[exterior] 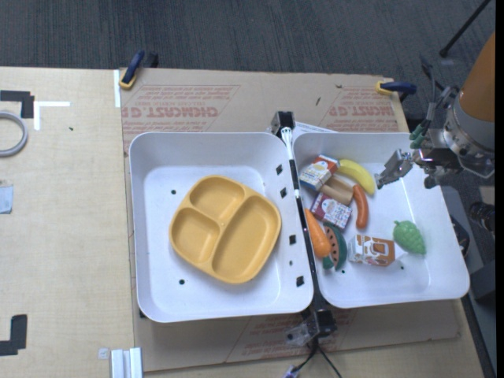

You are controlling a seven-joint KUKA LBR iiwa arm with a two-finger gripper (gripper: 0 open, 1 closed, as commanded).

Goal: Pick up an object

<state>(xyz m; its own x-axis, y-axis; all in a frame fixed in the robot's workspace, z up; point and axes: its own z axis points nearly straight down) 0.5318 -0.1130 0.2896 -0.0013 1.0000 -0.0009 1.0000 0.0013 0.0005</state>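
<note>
Cardboard-topped bench, two white bins. Left bin bears a yellow divided plate; right bin crowds toy food toward the divider. We judge the banana nearest the gripper, which hovers just beside it, fingers apart, gripping nothing.

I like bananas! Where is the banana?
The banana lies in the right bin, near its top left, just above the sausage.
</note>
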